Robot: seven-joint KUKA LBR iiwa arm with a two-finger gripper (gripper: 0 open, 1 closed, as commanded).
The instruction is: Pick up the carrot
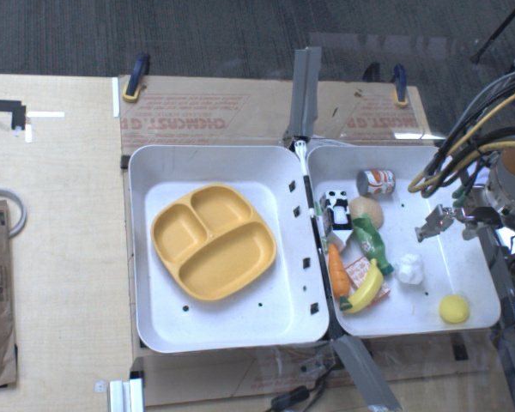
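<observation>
The carrot [336, 269] is a small orange piece lying lengthwise against the left wall of the right bin [476, 269]. A yellow banana [366, 288] touches its lower end, and a red-and-white snack packet [356, 270] lies just to its right. My gripper [430, 227] hangs over the right half of the same bin, well to the right of the carrot and a little farther back. Nothing shows in its grasp.
Around the carrot lie a green packet [373, 243], a beige round item [366, 210], a black-and-white carton [337, 210], a can [376, 181], a white crumpled piece [409, 269] and a yellow ball [453, 309]. The left bin [146, 256] holds a yellow divided plate [213, 241].
</observation>
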